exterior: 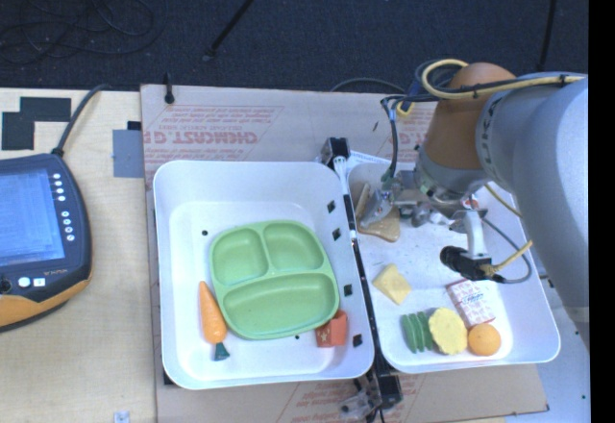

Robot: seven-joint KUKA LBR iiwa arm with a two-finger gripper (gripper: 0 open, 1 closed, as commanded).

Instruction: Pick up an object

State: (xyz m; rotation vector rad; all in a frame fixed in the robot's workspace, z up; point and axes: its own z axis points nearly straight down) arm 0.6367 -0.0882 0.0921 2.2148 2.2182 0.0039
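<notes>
1. Nearest the camera, at the front of the right bin: an orange, a lumpy yellow piece touching it, and green pods just beside that, all in a row.
2. A red-and-white packet sits just behind the orange, tilted.
3. At the front of the left bin, a carrot lies along the left edge of the green plate, tip toward the camera. A small red block is at the plate's front right corner, touching it.
4. The plate has three compartments and takes up the middle of the left bin.
5. A yellow wedge lies mid right bin, near the divider between the bins and apart from the front row.
6. The task thing, a tan piece, lies in the far left corner of the right bin, close against the divider wall.
7. My claw is right above the tan piece, at its far edge. I can't tell whether it's released or clenched, or whether it's touching the piece.
8. My arm comes in from the right, across the far side of the right bin.
9. Both bins sit on a cardboard sheet on the worktop.
10. A handheld pendant with a lit screen lies on the worktop, left of the bins and well apart from them.
</notes>
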